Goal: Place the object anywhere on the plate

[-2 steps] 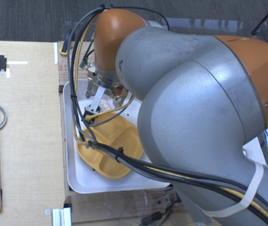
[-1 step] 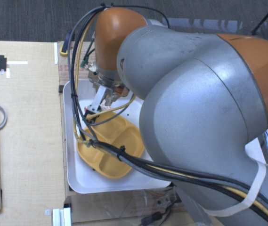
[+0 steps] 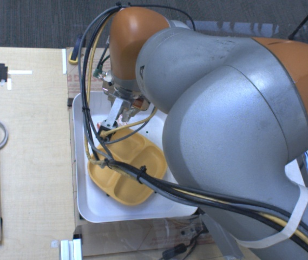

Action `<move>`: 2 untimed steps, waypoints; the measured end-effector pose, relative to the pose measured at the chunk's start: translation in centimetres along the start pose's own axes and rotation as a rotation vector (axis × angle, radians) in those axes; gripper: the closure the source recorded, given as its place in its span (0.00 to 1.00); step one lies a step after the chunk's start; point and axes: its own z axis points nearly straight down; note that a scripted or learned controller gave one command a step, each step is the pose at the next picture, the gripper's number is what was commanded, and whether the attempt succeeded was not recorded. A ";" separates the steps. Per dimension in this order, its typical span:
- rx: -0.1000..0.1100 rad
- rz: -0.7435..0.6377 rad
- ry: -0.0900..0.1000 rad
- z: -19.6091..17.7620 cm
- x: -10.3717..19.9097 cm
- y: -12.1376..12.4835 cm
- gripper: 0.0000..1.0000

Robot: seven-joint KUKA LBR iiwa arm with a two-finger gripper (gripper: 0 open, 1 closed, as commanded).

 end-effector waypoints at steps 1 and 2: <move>0.000 0.001 0.000 0.0 0.0 0.0 0.00; 0.004 -0.002 -0.008 -0.4 -0.2 0.0 1.00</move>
